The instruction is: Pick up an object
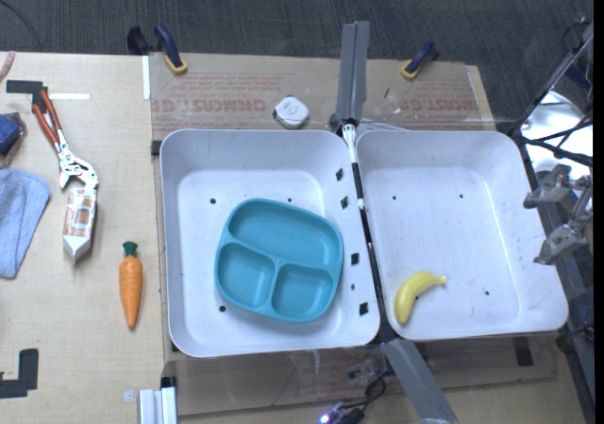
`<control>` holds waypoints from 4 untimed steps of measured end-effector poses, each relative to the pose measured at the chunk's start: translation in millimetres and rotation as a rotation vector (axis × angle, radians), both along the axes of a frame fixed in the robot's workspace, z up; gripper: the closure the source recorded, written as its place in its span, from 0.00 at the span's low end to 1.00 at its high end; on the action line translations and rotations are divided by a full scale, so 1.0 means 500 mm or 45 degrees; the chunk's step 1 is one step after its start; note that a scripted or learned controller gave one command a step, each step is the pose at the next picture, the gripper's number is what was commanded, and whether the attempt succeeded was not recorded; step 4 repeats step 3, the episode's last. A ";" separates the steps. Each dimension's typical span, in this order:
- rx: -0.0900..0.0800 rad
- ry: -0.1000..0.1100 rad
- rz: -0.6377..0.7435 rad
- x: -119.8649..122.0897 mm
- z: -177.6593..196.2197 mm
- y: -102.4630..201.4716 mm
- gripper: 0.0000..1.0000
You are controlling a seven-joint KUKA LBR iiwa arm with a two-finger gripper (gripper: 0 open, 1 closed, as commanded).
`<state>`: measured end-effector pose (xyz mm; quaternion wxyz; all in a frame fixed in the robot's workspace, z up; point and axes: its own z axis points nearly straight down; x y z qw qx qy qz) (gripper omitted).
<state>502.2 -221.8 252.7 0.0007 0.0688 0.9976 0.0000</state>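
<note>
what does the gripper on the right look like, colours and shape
At the right edge of the camera view, the gripper reads as a pale grey metallic assembly of small angular, bracket-like pieces. Dark thin cables or struts run beside it. It is small and partly cut off, so markings and finer detail cannot be made out.

We see two candidate objects, one per bin. In the left bin (189, 177) a teal divided plate (279, 260) lies flat and right side up, with three compartments facing upward, rotated slightly against the bin walls and set toward the near half of the floor. In the right bin (453, 167) a yellow banana (412, 292) lies on its side near the front left corner, its curved body ending in a stem that points right.
</note>
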 end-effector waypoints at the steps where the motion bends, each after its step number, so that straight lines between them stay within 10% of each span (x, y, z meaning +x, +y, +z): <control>1: -0.002 -0.005 -0.156 0.065 0.380 0.000 0.00; 2: 0.000 -0.001 -0.058 -0.047 0.228 0.254 0.00; 3: 0.000 0.000 0.164 -0.047 0.026 0.468 0.00; 4: 0.000 0.000 0.164 -0.047 0.026 0.468 0.00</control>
